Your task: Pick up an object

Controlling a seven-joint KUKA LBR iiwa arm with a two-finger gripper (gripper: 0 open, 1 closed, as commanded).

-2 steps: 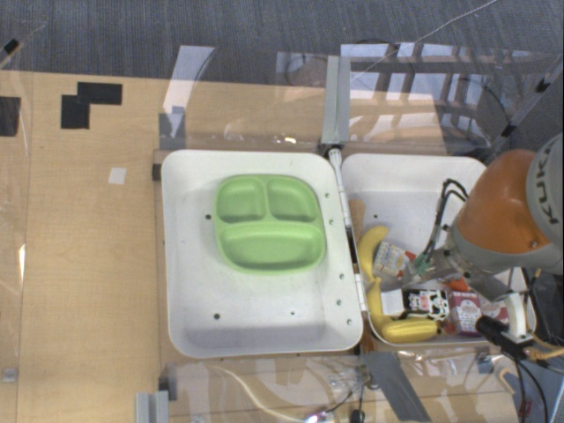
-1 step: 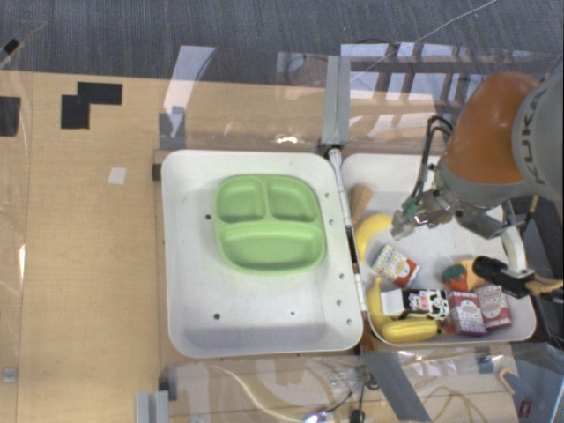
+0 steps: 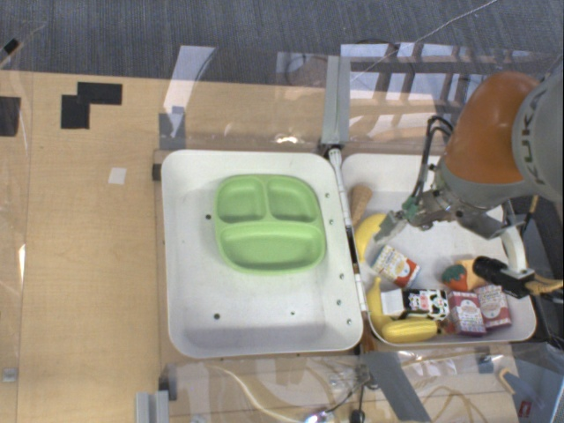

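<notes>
Camera view: all loose items sit in the right bin (image 3: 388, 174). The left bin (image 3: 189, 307) carries a green divided plate (image 3: 269, 221), roughly centred and flat, well apart from any pick.

Right bin layout:
- brown cone (image 3: 360, 201) against the left wall, toward the far-left corner
- yellow fruit (image 3: 370, 228) just below the cone, also by the left wall
- small carton (image 3: 394, 266) nearer mid-bin, tilted
- banana (image 3: 407, 328) along the near edge
- black-and-white carton (image 3: 426, 302) touching the banana
- two red packets (image 3: 478, 310) toward the near-right corner
- orange-red piece (image 3: 456, 277) just above the packets

The clutter hugs the left wall and near edge, while the far side of the floor is bare. My guess is that the items were dumped loose, not arranged.

The claw (image 3: 398, 222) reaches in from the right, slanted down toward the left wall. I'd say it's held that way to line up on the left-wall cluster. Its tip is just beside the yellow fruit, on the fruit's right. The small carton lies just below the tip, toward the near edge. Both are near, and I can't confirm contact with either. The yellow fruit is the likeliest target (the carton is a close second).

Claw state: I can't tell if it is wide or narrow at this angle. Nothing is visibly held.
</notes>
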